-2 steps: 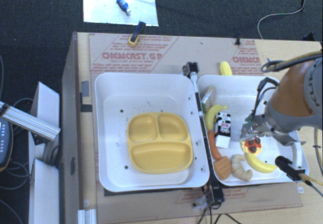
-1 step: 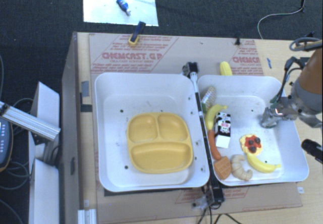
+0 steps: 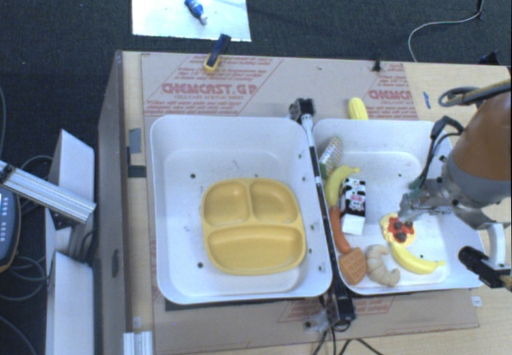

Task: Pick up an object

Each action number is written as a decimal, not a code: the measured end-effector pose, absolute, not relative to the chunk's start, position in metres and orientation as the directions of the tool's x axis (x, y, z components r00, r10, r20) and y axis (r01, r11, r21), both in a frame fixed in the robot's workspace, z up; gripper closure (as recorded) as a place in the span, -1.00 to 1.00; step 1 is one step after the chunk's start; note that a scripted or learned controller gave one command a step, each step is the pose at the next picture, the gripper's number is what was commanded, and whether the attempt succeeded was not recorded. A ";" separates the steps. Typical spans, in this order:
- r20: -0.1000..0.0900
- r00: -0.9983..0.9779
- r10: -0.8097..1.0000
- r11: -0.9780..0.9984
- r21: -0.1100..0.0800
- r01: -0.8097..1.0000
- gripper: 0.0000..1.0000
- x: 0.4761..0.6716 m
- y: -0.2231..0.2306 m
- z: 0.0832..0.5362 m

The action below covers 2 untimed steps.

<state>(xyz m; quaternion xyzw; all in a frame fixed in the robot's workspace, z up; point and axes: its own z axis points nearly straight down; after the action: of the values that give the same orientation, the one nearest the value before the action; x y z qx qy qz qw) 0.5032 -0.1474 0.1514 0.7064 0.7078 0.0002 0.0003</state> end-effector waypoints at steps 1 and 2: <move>0.000 -0.002 1.000 0.002 0.001 1.000 -1.00 0.503 -0.148 0.152; 0.000 -0.002 1.000 0.002 0.001 1.000 -1.00 0.488 -0.156 0.084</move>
<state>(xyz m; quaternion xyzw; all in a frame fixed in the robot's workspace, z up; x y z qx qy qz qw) 0.4877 -0.1560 0.0843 0.7066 0.7076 0.0003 0.0006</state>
